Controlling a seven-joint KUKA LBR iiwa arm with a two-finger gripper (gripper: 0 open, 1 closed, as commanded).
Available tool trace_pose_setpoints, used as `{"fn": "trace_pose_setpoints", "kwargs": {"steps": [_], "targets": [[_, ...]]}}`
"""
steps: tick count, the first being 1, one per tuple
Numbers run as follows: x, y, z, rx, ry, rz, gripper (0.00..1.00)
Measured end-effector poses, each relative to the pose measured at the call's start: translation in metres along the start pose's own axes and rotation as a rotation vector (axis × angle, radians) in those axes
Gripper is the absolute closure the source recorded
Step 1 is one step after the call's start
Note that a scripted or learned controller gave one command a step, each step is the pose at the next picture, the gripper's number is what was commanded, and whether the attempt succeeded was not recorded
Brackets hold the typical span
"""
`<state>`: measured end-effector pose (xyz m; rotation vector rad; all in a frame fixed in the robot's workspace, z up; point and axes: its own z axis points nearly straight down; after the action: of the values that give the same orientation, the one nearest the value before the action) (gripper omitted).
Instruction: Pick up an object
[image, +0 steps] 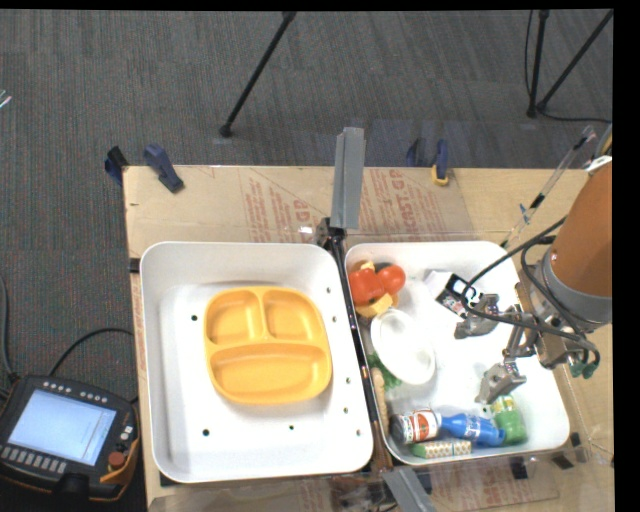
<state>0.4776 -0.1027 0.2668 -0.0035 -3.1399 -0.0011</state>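
Note:
My gripper (498, 384) hangs over the right bin (545, 400), near its front right part. It sits just above a green object (511, 426) and a blue bottle (470, 429) that lie along the bin's front wall. Nothing shows held in it. Beside the bottle to the left lies a can with a red label (415, 427), and a small patterned box (441, 450) rests in front of it. A white bowl (403, 346) lies at the bin's left middle. Red and orange toy fruit (377, 284) sits in the back left corner.
The left bin (170, 300) holds a yellow divided plate (268, 343). A grey upright post (347, 180) stands behind the seam between the bins. Blue clamps (162, 166) grip the bench's back edge. A teach pendant (65, 432) lies at the lower left.

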Motion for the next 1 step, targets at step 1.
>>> {"fn": "trace_pose_setpoints", "kwargs": {"steps": [1], "targets": [[0.0034,0.0001,0.0998,-0.004,0.009,-0.125,0.0]]}}
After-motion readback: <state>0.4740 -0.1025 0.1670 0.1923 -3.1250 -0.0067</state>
